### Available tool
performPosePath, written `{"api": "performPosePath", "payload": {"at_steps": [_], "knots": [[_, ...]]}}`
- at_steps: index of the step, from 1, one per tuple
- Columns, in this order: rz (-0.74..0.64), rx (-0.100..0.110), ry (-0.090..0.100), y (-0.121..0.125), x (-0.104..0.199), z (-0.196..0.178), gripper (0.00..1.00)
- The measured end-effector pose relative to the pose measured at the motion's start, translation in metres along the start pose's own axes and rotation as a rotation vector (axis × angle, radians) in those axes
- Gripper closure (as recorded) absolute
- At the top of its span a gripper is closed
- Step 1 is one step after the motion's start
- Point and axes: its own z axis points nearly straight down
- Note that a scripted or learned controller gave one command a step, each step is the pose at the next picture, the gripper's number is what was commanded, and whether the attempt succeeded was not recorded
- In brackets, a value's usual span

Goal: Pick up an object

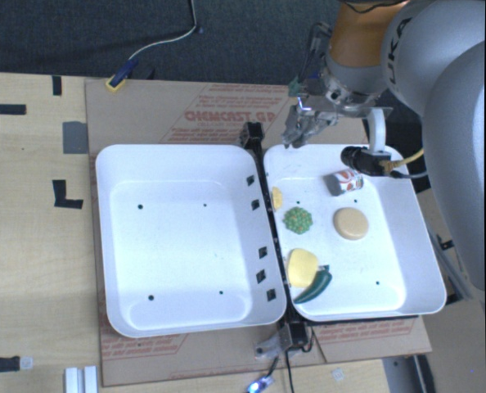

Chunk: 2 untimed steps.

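Observation:
My gripper (295, 137) hangs over the far left corner of the right bin (407, 301), with nothing visible between its fingers. Below it in that bin lie a green bumpy ball (299, 219), a small yellow piece (276, 198) by the left wall, a tan round disc (351, 223), a small grey and red can (344, 182) on its side, a yellow lemon-like object (301, 266) and a dark green pepper (315, 286) next to it. All of them rest on the bin floor, apart from the gripper.
The left bin (177, 236) sits beside the right one, joined by a black clipped divider (263, 219). Both stand on a cardboard sheet (210, 113). A cable with a blue and yellow plug (122, 75) lies at the back. The arm's grey body fills the right side.

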Motion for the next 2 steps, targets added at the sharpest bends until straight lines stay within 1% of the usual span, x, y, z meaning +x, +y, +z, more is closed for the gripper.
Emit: {"api": "performPosePath", "payload": {"at_steps": [1, 2], "knots": [[-0.001, 0.004, -0.001, 0.000, 0.071, 0.053, 1.00], [0.000, 0.002, -0.001, 0.000, 0.124, 0.074, 1.00]]}}
